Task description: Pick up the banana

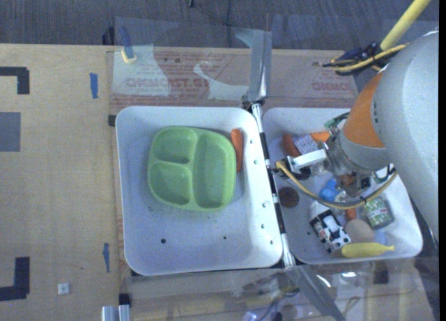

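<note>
Bins: two shallow white plastic bins, left bin (139, 243) and right bin (411, 239), side by side, touching along a centre seam.
Banana: one, yellow, curved, smooth; lies flat at the near edge of the right bin (367, 249), just beside a tan egg-shaped object (360, 230).
Plate: one green divided plate (192, 168), three compartments, rounded corners, glossy plastic, in the left bin.
Carrot: one orange piece (237, 147), touching the plate's right rim.
Clutter: small mixed items in the right bin; a blue piece (329, 191), a green packet (377, 212), a black-and-white item (327, 228).
Writing: red print on the cardboard (167, 83) behind the bins, blurred, unreadable.
Gripper: over the middle of the right bin (339, 177), well apart from the banana; finger state cannot be told.
</note>
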Controlling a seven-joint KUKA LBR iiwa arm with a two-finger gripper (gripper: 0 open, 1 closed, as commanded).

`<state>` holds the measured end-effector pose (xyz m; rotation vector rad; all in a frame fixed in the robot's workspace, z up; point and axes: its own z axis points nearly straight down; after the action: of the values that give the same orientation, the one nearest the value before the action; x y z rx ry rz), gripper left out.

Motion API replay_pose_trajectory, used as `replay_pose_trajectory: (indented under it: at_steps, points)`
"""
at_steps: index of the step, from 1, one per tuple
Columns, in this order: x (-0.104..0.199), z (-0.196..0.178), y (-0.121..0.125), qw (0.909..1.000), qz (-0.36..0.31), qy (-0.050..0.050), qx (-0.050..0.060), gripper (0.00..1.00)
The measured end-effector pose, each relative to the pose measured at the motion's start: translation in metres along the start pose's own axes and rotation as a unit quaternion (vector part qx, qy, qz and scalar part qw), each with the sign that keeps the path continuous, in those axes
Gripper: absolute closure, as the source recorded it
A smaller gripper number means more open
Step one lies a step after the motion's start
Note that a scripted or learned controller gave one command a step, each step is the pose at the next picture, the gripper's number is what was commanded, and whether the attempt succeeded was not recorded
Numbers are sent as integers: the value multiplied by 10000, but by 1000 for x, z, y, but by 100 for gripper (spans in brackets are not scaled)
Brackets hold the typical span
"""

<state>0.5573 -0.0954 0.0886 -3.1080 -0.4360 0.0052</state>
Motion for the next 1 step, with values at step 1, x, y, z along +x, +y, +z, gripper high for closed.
replay_pose_trajectory:
  at_steps: [1]
  points:
    - [-10, -95, -86, 9993, 364, 2, -6, 0]
